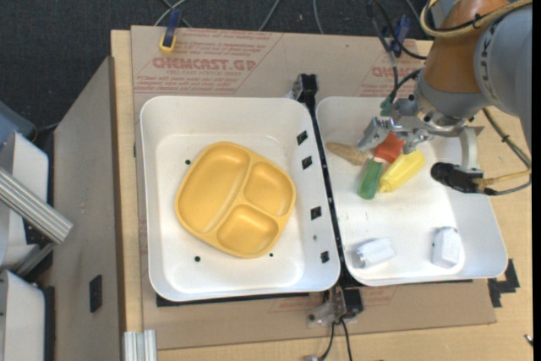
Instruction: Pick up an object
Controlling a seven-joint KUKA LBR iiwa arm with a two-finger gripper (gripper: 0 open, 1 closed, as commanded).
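Note:
My gripper [394, 134] is low over the back left part of the right bin [473, 216], and its metal fingers [372, 133] stand spread, so it is open. A red-orange piece [389, 150] lies directly under it, just in front of the fingertips and not clamped. Touching that piece are a yellow block [402, 171] on its right and a green cylinder [369, 180] on its left, both on the bin floor. A tan wooden stick [347, 152] lies to the left, close to the bin's left wall.
Two small white-grey objects [372, 251] [445, 247] lie near the right bin's front rim. The left bin [161, 182] holds a yellow divided plate [235, 199]. A black divider [317, 182] runs between the bins. A black cable end [452, 175] hangs right of the gripper.

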